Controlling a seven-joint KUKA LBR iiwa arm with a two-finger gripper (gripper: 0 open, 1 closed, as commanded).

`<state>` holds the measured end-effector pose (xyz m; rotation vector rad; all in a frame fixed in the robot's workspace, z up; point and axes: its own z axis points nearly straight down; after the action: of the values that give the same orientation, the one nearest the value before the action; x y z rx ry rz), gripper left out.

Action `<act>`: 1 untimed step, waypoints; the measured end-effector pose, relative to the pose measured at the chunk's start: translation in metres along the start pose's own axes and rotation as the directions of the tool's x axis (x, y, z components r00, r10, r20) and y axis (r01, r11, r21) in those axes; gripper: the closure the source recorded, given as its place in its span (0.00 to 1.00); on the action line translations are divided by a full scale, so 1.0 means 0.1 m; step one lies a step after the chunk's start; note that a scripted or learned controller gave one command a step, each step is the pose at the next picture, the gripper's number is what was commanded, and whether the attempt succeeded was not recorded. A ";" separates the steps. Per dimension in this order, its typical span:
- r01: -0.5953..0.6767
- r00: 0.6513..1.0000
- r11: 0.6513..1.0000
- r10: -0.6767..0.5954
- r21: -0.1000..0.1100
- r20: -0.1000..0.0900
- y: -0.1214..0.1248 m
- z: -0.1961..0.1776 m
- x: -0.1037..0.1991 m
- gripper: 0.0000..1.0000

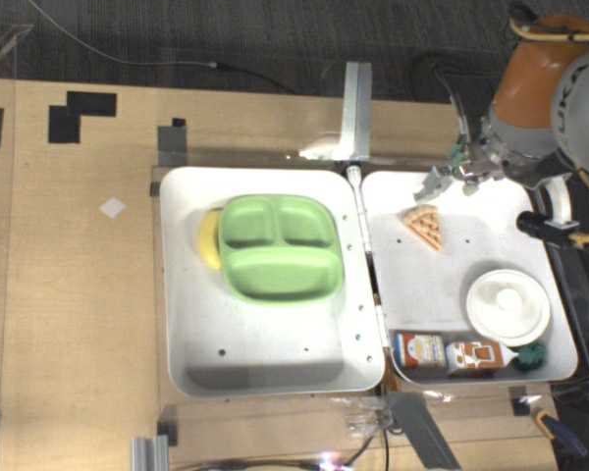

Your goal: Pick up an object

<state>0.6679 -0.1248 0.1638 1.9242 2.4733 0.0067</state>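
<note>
Hand (434,186) hangs over right bin's (560,292) far corner, just beside waffle piece (423,228); finger spread unclear. Nothing visibly gripped. Risk: flat waffle near bin wall, fingers may skid off.

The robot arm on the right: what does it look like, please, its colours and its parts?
The arm is light grey with a rounded orange band above the wrist. Black cables run beside it. The gripper is small and metallic grey.
</note>
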 end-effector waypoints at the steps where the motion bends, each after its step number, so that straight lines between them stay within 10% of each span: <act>1: 0.195 0.981 0.981 -0.195 0.000 -0.001 -0.10 0.76 0.19 0.00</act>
<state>0.6542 -0.1084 0.0877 1.6731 2.6499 0.0064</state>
